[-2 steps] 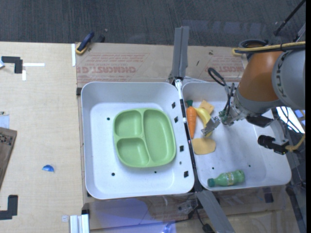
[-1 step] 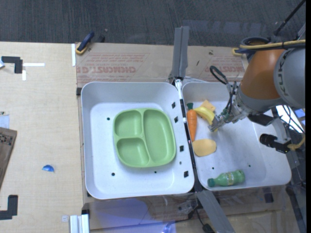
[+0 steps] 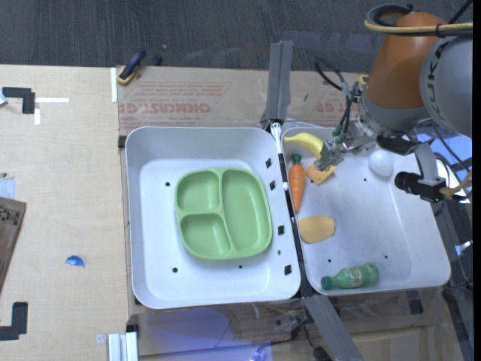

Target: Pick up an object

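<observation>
One fixed camera hangs above the surface (image 3: 60, 201), looking down at a slant from moderate height, taking in both white bins (image 3: 143, 201) side by side, with the arm (image 3: 409, 59) reaching in from the right edge.

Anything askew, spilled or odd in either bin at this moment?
Nothing spilled or damaged. The green bottle lies on its side near the right bin's front edge, and the carrot rests against the wall between the bins.

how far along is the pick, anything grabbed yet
Done: the end effector has reached the right bin, low beside the banana and a tan piece. In hand: nothing visibly lifted. Left: grasping and raising one; carrot and bottle lie untouched.
</observation>
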`<move>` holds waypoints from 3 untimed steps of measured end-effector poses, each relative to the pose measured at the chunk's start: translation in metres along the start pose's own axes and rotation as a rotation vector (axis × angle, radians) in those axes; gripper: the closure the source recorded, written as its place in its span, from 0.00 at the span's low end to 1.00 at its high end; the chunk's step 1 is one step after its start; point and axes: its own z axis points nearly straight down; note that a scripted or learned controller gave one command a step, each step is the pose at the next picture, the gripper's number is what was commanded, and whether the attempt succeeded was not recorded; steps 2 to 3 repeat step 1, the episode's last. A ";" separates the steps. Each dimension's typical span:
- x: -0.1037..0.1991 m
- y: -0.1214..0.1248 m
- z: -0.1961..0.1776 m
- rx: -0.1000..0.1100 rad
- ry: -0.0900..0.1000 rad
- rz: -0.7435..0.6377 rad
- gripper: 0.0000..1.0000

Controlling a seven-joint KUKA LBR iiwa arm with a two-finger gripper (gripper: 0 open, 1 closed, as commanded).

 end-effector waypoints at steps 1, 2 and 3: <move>-0.009 0.042 0.003 0.017 -0.001 0.158 1.00; -0.009 0.042 0.003 0.017 -0.001 0.158 1.00; -0.009 0.042 0.003 0.017 -0.001 0.158 1.00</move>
